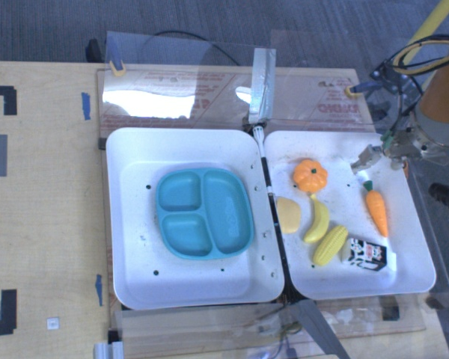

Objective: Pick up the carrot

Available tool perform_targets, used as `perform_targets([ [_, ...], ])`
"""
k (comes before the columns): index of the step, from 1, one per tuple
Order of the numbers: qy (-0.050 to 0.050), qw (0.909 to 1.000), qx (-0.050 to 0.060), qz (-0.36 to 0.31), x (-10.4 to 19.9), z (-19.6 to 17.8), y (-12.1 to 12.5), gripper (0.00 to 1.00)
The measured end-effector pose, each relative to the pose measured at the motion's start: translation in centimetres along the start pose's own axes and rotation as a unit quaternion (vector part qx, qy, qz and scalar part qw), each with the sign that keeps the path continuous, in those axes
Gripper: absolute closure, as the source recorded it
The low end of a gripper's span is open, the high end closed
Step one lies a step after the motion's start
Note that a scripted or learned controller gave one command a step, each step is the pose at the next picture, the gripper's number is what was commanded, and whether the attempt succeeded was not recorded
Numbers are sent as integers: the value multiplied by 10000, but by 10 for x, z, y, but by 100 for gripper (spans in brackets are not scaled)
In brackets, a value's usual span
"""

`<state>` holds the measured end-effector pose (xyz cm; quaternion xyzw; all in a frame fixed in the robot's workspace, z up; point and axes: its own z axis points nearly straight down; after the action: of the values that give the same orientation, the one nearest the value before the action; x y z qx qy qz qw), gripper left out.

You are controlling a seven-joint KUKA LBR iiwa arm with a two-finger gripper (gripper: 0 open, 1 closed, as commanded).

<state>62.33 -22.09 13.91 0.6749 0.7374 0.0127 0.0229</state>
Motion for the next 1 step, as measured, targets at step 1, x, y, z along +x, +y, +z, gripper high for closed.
perform_targets([
  [1,-3,10000,4,-89,0,0,-1,0],
])
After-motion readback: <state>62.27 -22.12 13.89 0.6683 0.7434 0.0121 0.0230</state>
